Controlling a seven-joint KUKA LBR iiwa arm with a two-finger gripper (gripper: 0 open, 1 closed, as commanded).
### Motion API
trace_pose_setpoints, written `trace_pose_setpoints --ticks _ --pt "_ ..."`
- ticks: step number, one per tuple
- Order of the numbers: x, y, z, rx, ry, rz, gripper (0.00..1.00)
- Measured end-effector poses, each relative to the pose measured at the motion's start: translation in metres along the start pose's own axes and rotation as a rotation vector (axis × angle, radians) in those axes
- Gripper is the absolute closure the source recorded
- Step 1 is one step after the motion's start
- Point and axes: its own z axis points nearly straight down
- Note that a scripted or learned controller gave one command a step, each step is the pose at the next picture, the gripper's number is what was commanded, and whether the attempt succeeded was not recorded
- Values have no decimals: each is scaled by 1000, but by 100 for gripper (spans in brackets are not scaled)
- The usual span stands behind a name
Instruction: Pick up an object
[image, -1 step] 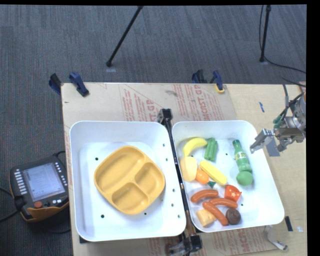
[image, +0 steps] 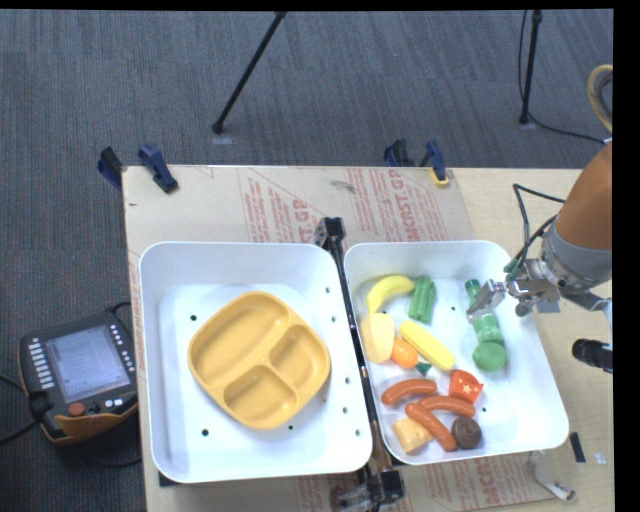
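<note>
Green plastic bottle (image: 488, 338) lies at the right bin's (image: 545, 400) right side among toy foods, and the gripper (image: 508, 295) hangs just above its far end with fingers spread, holding nothing, apparently lined up to grasp it.

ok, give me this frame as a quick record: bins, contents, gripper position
left bin: holds a yellow divided plate
right bin: toy food, including banana, green pepper, corn, tomato, sausages, green cylinder
gripper: over the right bin's upper right, above the green cylinder
grasp: nothing visibly between the fingers
arm: enters from the right
</note>
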Motion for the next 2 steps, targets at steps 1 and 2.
trace_pose_setpoints --ticks 1,2 --pt "1 41 72 -1 3 -157 0" --pt "1 41 62 -1 1 -158 100"
